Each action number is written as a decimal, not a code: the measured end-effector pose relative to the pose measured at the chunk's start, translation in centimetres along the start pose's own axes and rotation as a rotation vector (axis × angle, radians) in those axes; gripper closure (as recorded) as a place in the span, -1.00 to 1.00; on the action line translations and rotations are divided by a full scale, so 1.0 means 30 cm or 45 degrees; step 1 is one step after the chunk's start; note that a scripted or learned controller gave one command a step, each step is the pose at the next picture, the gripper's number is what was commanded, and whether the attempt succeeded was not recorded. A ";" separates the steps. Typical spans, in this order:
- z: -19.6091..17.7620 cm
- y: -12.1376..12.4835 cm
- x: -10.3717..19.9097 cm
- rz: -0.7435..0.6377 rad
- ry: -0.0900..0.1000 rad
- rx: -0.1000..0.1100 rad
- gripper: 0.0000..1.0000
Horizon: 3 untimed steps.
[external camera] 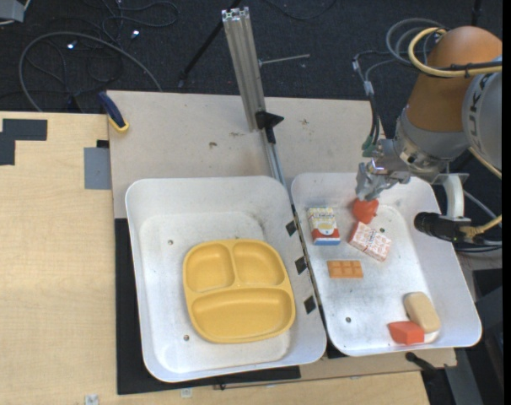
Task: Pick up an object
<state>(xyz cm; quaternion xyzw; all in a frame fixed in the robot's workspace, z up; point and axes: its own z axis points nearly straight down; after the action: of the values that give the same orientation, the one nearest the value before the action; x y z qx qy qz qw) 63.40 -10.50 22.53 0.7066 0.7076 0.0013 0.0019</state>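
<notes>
Right bin (458, 310) — arm bent down, jaws (369, 194) above red block (364, 210).

small red block (365, 210), far end of right bin (458, 327), tilted

The left bin (146, 226) holds a yellow divided tray (237, 291) with three compartments, set toward its centre. Black clips (299, 245) sit along the seam between the two bins. An aluminium post (245, 66) rises from the bench behind the bins, with a black bracket (268, 121) at its base. Black cables (87, 40) lie on the dark floor beyond. A light wooden panel (45, 268) borders the left bin.
</notes>
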 end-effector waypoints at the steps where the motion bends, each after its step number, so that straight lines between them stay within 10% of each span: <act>1: 0.009 0.000 0.001 -0.002 0.000 0.007 1.00; 3: 0.012 -0.174 0.343 -0.004 0.005 0.012 1.00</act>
<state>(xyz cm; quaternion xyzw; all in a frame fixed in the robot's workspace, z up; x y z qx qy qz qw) 58.16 -0.21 22.14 0.7054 0.7088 -0.0008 -0.0027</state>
